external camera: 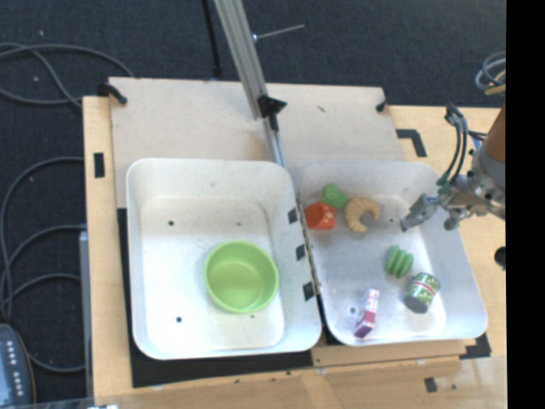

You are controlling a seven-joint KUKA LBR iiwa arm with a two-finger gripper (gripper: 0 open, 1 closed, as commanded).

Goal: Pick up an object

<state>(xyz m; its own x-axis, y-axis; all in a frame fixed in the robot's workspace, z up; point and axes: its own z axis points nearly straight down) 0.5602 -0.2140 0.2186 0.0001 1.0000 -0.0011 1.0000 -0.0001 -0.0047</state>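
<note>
Object candidates are all sitting in the right bin [460, 254]; none is lifted yet. Camera view: claw [423, 213] is hovering at that bin's upper right, above the floor, nothing between its fingers; whether they are spread or clenched, cannot tell. Nearest to it is lying a tan curved piece [363, 214], matte, crescent-like. Beside that, an orange-red rounded toy [320, 216] and a small green lump [335, 197] are touching near the divider. Lower down: a ribbed green block [398, 262], a glossy can on its side [421, 292], a pink-white packet [367, 313]. Left bin [162, 228] is holding a smooth lime bowl [242, 277], upright. Both bins are resting on the tabletop [196, 118]. Scatter looks random, likely for grasp trials.
</note>
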